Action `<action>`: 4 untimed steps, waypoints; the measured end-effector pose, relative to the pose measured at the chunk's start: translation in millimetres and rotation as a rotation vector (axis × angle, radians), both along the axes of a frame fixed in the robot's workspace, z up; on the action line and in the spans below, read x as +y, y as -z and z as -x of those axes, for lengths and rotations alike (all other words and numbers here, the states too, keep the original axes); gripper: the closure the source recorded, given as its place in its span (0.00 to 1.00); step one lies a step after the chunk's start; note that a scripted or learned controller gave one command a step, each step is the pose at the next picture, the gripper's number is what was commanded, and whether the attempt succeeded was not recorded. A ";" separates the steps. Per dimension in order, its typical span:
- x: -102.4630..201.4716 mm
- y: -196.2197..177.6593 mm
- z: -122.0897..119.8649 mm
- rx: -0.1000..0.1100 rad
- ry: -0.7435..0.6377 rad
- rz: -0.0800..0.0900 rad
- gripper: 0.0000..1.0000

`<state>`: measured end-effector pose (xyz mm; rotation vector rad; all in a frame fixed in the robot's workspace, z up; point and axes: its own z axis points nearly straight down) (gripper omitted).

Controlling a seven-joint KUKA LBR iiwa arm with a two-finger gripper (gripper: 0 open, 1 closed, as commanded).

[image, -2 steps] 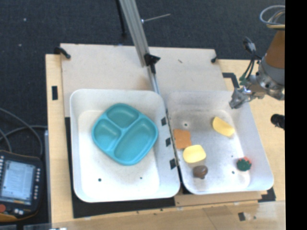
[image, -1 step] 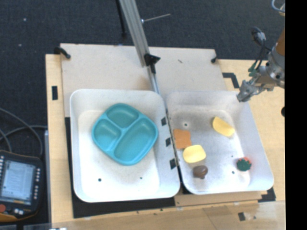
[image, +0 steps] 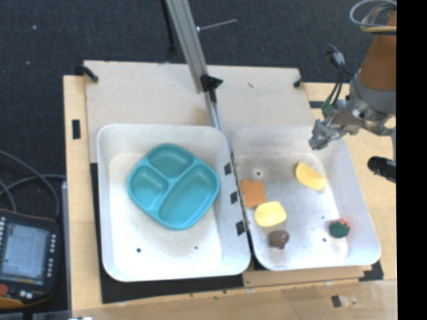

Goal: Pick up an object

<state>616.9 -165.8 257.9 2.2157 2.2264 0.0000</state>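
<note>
Five small objects lie in the right bin (image: 357, 199), the yellow piece (image: 310, 177) nearest, just below and slightly left of the gripper (image: 319, 141) hovering at the bin's upper right edge, jaw state impossible to tell.
</note>
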 end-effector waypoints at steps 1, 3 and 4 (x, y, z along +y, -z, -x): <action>62.3 4.9 3.0 0.000 -0.002 -0.001 1.00; 161.3 12.4 12.5 0.001 -0.001 -0.001 1.00; 213.2 21.6 11.8 0.003 -0.002 -0.001 1.00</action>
